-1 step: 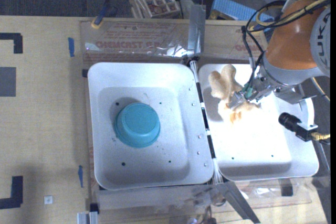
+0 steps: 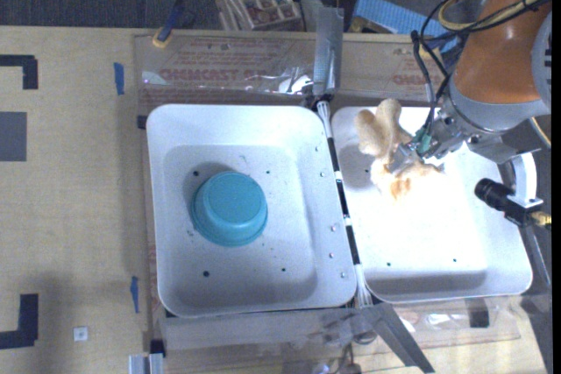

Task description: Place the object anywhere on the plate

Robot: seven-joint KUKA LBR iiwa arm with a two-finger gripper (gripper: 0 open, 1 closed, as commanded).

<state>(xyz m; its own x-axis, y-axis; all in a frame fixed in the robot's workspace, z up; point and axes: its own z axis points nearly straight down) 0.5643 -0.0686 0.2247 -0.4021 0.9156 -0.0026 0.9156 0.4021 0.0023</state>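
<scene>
Partly glare-washed, tool (image 2: 412,155) over pale object (image 2: 379,129), grip unclear.

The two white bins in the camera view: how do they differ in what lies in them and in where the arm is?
The left bin holds a blue round upturned bowl-like plate, while the right bin holds a pale tan object near its far left corner. The gripper is low over the right bin beside that object; the left bin has no arm over it. The right bin looks brightly lit, the left one duller. Both are shallow, white and rounded at the corners.

Blue plate (image 2: 230,207), white bins (image 2: 307,280)
</scene>
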